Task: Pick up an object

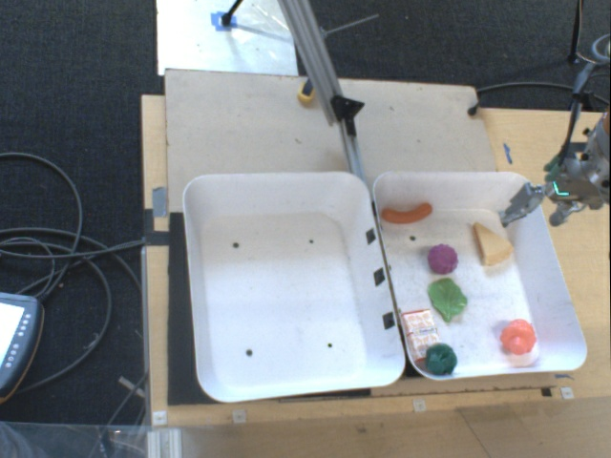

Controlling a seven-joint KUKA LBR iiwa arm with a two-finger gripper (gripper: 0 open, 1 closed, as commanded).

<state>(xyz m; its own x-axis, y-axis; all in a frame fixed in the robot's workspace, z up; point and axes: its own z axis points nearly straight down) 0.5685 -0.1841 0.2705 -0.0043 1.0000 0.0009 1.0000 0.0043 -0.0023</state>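
Grey arm (594, 160) hovers above right bin's (554, 284) far corner.

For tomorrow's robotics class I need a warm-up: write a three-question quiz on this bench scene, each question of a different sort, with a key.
1. True or false: the orange sausage lies in the left bin.
2. Which object lies nearest the gripper? A) cheese wedge B) dark green ball C) purple ball
3. Fill in: the red-and-white packet lies against the right bin's ____ wall.

Key: 1 false; 2 A; 3 left.
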